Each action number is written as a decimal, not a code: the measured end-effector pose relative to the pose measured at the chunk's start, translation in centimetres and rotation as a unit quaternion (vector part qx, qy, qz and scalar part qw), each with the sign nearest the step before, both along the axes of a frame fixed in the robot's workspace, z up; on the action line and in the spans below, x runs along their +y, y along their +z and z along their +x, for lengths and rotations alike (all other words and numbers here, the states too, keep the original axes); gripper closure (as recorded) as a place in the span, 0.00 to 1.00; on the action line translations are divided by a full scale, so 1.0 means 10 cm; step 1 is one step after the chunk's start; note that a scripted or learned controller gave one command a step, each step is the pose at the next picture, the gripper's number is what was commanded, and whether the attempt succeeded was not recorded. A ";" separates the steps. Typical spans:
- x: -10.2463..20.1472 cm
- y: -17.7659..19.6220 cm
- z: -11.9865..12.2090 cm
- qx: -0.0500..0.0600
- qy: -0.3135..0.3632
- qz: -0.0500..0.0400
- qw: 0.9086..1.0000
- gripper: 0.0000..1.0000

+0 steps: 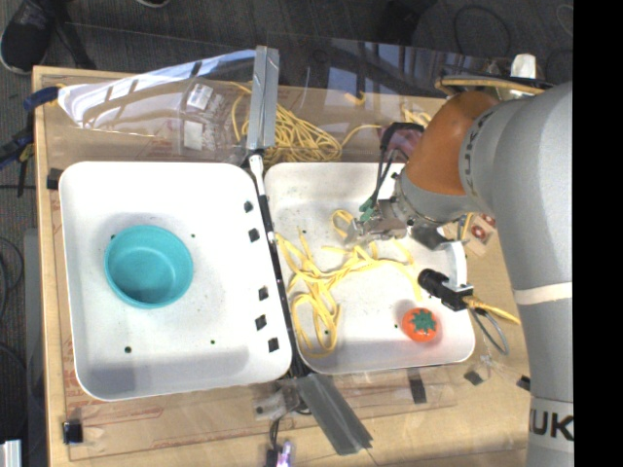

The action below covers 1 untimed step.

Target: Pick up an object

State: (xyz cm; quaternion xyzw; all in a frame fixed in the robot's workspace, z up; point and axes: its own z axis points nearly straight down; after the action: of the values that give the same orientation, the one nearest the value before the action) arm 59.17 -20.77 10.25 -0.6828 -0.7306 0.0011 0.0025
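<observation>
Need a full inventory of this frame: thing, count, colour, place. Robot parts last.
shallow white plastic bins: 2, white, side by side on the bench
round teal plastic bowl: 1, teal, in the left bin, left of centre
tangled yellow cord: 1 tangle, yellow, across the middle of the right bin
orange tomato-shaped toy with green top: 1, orange, near the front right corner of the right bin
second heap of yellow cord: 1, yellow, on the bench behind the bins
clear plastic sheet: 1, transparent, behind the left bin
wooden bench: 1, light brown, under everything
grey arm with orange band: 1, entering from the right
gripper: 1, dark, low over the cord in the right bin
</observation>
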 end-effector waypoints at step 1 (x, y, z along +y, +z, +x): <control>0.00 0.00 0.00 0.000 0.000 0.000 1.000 0.00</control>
State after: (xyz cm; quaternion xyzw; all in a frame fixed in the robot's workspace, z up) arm 59.17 -20.79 10.25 -0.6827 -0.7307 0.0012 0.0025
